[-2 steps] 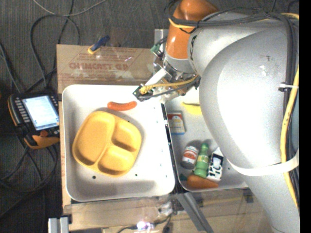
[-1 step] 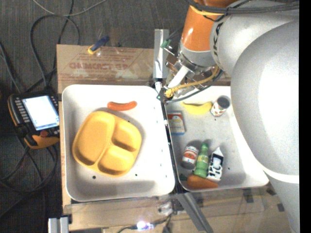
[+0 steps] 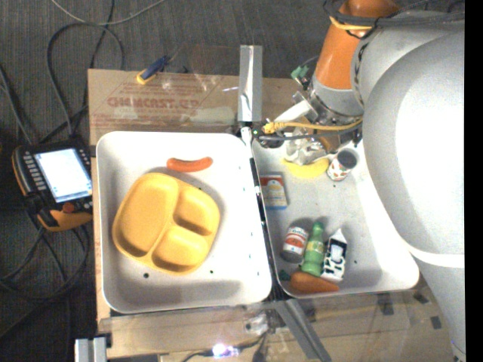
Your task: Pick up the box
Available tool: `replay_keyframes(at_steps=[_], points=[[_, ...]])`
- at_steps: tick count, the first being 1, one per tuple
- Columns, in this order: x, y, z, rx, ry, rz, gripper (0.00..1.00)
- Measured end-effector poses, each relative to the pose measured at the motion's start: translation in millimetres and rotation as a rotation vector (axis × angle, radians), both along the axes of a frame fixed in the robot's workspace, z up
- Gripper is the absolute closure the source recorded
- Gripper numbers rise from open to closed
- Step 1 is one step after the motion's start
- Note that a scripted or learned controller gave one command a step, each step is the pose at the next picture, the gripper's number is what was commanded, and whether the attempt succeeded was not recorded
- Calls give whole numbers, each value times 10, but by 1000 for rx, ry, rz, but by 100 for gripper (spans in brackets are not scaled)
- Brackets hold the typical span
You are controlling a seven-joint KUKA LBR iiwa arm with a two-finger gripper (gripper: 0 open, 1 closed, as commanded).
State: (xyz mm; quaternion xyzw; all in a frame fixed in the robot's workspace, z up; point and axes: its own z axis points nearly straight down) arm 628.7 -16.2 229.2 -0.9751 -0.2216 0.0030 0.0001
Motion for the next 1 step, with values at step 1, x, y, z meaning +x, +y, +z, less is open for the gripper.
replay_keyframes(at_steps=[1], points=[[280,-649,-22,-1,-1,244,100]])
